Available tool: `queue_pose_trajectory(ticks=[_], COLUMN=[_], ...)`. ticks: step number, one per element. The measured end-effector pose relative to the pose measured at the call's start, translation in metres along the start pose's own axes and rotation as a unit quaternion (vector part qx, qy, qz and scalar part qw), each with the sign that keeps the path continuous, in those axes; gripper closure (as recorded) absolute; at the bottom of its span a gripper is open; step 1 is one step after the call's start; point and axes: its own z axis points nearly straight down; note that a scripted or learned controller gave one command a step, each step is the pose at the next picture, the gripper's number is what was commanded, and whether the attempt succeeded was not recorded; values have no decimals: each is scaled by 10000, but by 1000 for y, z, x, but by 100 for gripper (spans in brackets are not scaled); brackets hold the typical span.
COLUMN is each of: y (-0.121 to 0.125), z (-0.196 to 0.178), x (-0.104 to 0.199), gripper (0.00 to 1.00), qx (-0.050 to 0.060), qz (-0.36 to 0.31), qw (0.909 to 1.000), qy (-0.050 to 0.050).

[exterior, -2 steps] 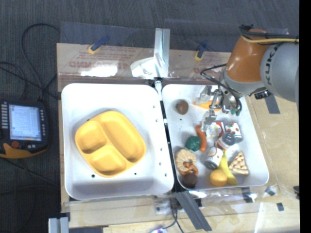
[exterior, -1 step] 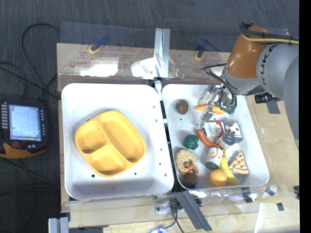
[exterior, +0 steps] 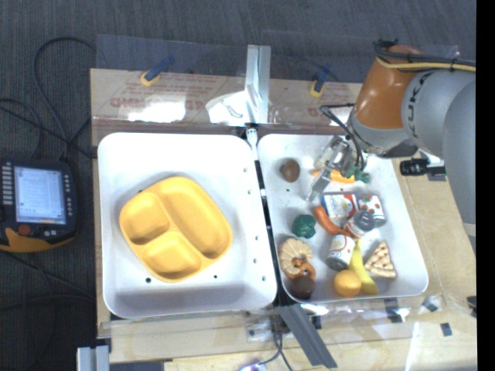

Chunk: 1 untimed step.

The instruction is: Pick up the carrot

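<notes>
The gripper (exterior: 334, 161) hangs over the upper part of the right bin (exterior: 402, 207), its metal fingers angled down and to the left; an orange carrot (exterior: 322, 182) shows at the fingertips, but whether the fingers clasp it or merely touch it I cannot tell; a second patch of orange with a green tuft (exterior: 354, 177) lies just to the right of the gripper. Behind the gripper the arm (exterior: 418, 99) reaches in from the right, its orange band above the wrist. Left of the gripper sits a small brown ball (exterior: 289, 169); below it a white carton (exterior: 339, 205), a red-and-white box (exterior: 371, 205) and a red chilli-like piece (exterior: 328, 221) crowd together; a green piece (exterior: 304, 225) lies near the bin's left wall. Lower down are a tan round thing (exterior: 295, 254), a can (exterior: 339, 250), a banana (exterior: 359, 269), an orange fruit (exterior: 347, 284) and a pizza slice (exterior: 380, 260). The left bin (exterior: 116, 284) holds a yellow divided tray (exterior: 175, 227); a handheld screen unit (exterior: 36, 203) lies on the floor well to the left.
</notes>
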Motion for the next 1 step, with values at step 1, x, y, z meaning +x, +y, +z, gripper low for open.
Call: queue_pose_trajectory(ticks=[1], y=[32], z=[1], x=[31], gripper=[0], qx=[-22], qz=[224], qw=[9997], qy=[-15])
